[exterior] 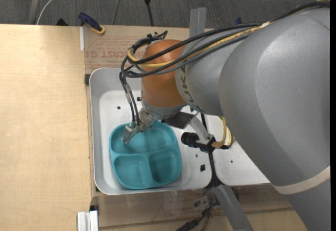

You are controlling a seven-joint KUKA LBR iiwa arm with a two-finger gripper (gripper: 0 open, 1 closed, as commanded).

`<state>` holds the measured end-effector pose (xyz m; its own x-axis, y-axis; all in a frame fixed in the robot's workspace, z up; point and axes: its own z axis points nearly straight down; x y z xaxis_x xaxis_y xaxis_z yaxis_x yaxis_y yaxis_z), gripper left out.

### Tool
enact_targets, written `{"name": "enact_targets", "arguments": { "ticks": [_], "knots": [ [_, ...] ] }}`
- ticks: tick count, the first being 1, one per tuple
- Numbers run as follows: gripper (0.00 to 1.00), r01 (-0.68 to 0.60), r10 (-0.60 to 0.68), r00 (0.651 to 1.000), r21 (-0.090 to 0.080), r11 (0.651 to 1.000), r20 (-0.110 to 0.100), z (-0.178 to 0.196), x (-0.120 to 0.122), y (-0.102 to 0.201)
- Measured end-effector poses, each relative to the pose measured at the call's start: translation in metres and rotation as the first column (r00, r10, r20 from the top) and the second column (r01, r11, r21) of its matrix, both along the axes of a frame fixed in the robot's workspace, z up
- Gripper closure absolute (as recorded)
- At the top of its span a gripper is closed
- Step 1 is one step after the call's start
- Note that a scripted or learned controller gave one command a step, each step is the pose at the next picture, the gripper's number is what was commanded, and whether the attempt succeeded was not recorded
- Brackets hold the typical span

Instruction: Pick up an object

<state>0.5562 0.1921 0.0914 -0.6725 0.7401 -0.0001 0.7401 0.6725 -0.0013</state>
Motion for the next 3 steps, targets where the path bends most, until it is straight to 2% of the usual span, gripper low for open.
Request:
{"name": "enact_targets", "arguments": {
  "ticks": [1, 2, 3],
  "knots": [
    [0.00, 0.254, -0.254, 0.967, 0.000, 0.967, -0.003, 0.001, 0.089, -0.037],
    [0.00, 0.581, -0.581, 0.814, -0.001, 0.814, 0.005, 0.002, 0.012, 0.008],
    [0.00, 0.662, -0.662, 0.750, -0.003, 0.750, 0.000, 0.029, 0.102, -0.023]
  ]
}}
